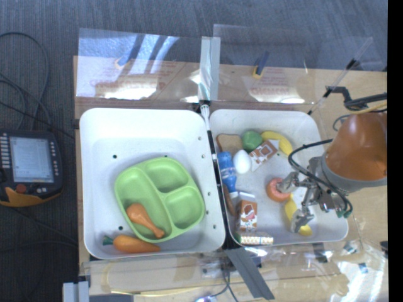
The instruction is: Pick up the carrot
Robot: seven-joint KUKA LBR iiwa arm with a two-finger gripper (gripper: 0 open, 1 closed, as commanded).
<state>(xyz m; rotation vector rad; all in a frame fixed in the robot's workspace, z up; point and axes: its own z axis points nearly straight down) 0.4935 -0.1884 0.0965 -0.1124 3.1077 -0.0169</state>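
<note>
The carrot, orange with a small green top, lies flat in the front left corner of the left bin, just in front of the green divided plate. My gripper hangs over the right bin, far to the carrot's right. Its fingers stand open, spread above a yellow piece and beside an orange ring. Nothing is held between them.
An orange toy drumstick lies on the plate, close to the carrot. The right bin holds a banana, a green vegetable, a white egg, a blue bottle and small cartons. A ridge divides the bins.
</note>
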